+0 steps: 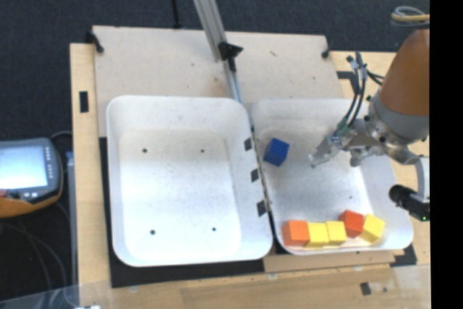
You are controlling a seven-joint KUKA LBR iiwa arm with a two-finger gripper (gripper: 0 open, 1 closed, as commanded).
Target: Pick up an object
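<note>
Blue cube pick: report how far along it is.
Done: the arm is over the right bin, its gripper hanging to the right of the blue cube with a gap between them. In hand: nothing visible between the fingers. Left: the grasp and lift. The blue cube lies on the bin floor; orange, yellow and red blocks sit along the front edge.

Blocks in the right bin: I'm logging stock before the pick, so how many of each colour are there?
Blue block: 1
Orange block: 1
Red-orange block: 1
Yellow blocks: 3
Total: 6, all in the right bin.
</note>
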